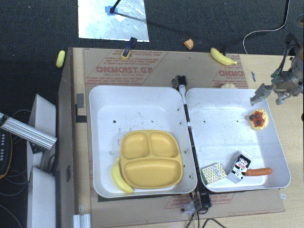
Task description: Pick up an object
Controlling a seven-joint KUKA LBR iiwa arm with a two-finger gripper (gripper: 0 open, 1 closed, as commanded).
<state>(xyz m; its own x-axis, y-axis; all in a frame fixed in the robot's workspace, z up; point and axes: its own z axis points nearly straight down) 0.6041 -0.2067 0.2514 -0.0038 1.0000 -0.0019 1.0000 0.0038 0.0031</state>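
The right bin (223, 127) holds a small yellow and red toy pizza (258, 119) near its right wall. Along its front lie a green and white packet (213, 173), a black and white carton (241, 167) and an orange sausage (258, 171). In the left bin (109, 113) a yellow divided plate (151, 158) rests with a banana (119, 177) against its left edge. My gripper (270, 97) hangs over the right bin's far right corner, above and behind the toy pizza, open with nothing between its fingers.
On the cardboard behind the bins lie a second banana (222, 56), a small orange piece (189, 43) and a blue and yellow clip (128, 48). A yellow object (60, 58) sits off the bench's left corner. A black divider (187, 122) separates the bins.
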